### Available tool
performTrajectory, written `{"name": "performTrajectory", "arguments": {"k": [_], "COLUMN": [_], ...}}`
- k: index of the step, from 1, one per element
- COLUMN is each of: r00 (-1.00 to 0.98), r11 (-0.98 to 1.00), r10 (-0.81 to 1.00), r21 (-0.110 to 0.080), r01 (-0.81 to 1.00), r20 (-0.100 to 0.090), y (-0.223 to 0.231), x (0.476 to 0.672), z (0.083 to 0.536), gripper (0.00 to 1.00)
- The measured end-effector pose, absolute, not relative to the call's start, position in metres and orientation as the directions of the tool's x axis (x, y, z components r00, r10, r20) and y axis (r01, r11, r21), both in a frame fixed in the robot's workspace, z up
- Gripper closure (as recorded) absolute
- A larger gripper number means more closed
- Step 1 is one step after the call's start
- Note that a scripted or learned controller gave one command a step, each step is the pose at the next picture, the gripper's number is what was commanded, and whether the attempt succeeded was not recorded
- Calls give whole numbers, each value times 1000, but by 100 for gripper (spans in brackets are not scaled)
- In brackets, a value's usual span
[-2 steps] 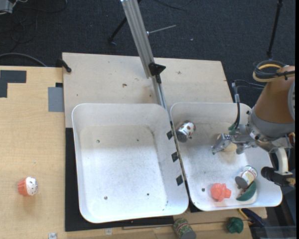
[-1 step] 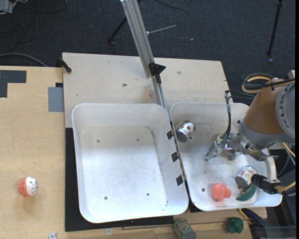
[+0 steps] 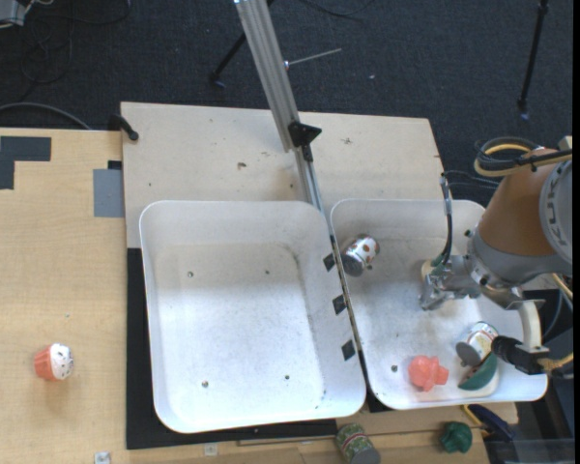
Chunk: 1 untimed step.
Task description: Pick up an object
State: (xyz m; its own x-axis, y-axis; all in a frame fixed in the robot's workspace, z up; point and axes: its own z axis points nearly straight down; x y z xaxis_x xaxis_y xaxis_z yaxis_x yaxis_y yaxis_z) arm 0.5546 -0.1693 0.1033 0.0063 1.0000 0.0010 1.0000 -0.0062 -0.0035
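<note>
Camera view: gripper (image 3: 437, 288) low in right bin (image 3: 396, 385), apparently seeking an object; grip state cannot be told; pink object (image 3: 426, 372) lies apart, untouched.

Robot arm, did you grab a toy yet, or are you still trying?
Not yet. The gripper sits low in the right bin, with no toy seen between its fingers. The pink toy, the can and the round toy lie there, so grabbing and lifting remain.

No readable text, label or number is showing anywhere. Markings on the small objects are appearing too blurred to read.
</note>
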Motion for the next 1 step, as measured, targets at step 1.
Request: {"name": "performTrajectory", "arguments": {"k": [1], "r00": [6], "r11": [-6], "r10": [1000], "r21": [2], "r01": [1000], "r20": [0], "y": [-171], "x": [545], "z": [154], "gripper": [100]}}
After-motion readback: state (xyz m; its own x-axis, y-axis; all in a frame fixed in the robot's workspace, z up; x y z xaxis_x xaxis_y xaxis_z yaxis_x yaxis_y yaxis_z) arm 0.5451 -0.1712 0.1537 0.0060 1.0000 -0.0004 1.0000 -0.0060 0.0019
